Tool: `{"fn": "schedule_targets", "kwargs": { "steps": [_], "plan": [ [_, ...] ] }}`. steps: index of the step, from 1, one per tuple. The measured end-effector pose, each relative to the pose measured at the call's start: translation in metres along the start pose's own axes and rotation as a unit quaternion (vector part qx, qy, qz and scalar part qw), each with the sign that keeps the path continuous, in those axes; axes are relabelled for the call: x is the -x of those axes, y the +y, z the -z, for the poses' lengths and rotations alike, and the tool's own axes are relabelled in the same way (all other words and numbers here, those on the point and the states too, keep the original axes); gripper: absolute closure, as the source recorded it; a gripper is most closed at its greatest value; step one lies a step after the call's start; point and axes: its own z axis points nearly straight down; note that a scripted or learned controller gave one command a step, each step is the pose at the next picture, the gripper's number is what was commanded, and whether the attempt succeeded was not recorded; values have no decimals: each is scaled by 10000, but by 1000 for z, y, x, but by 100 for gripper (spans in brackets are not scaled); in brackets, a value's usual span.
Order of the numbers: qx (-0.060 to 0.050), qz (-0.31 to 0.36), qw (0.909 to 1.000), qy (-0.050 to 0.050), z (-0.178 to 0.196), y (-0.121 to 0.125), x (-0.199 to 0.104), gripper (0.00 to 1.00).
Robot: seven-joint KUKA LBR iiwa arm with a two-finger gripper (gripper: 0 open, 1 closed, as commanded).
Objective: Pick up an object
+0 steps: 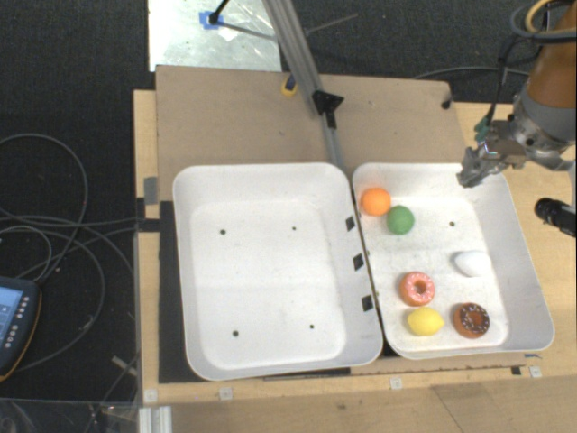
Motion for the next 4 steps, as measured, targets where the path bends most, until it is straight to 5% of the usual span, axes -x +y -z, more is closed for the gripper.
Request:
{"fn": "schedule_targets", "kwargs": {
  "steps": [4],
  "plan": [
    [-10, 28, 10000, 17, -11, 54, -207, 100]
  ]
}}
